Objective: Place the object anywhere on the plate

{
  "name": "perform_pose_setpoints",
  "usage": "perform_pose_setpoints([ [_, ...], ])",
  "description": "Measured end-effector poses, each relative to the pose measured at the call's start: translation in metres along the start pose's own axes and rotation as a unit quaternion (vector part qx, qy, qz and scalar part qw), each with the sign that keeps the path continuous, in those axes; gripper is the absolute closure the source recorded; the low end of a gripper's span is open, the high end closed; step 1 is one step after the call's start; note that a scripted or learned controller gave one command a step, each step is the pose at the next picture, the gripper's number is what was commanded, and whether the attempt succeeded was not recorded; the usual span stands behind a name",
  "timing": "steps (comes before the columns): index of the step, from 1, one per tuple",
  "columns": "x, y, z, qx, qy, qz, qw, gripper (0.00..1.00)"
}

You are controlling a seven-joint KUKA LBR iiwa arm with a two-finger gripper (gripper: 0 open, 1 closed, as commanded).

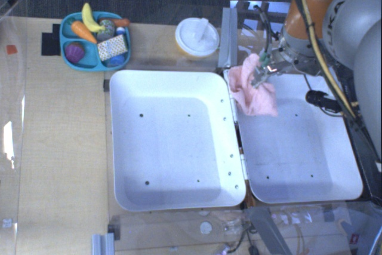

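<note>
Pink crumpled cloth (253, 92) lies at the right white bin's (310, 152) upper-left corner (beside the divider), seemingly pinched between the grey arm's two-finger gripper (261, 76) jaws, though blurred.

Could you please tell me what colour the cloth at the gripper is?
The cloth is pale pink, seen in the camera view.

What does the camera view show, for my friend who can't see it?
A grey robot arm's gripper pinches a pink cloth at the top left corner of the right white bin. Far left on the bench sits a blue plate of toy food.
</note>
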State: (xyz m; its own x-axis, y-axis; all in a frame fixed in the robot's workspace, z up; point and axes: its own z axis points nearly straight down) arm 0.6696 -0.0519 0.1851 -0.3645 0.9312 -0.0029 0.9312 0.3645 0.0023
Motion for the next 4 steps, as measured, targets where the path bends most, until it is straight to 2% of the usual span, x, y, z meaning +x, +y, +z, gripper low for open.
perform_pose_setpoints([
  [1, 0.001, 0.002, -0.041, -0.001, 0.0, -0.004, 1.0, 1.0],
  [2, 0.044, -0.014, -0.033, -0.001, 0.001, -0.203, 0.9791, 1.0],
  [3, 0.088, -0.036, -0.04, -0.002, 0.0, -0.395, 0.9187, 1.0],
  [4, 0.135, -0.058, -0.04, -0.002, 0.001, -0.564, 0.8259, 1.0],
])
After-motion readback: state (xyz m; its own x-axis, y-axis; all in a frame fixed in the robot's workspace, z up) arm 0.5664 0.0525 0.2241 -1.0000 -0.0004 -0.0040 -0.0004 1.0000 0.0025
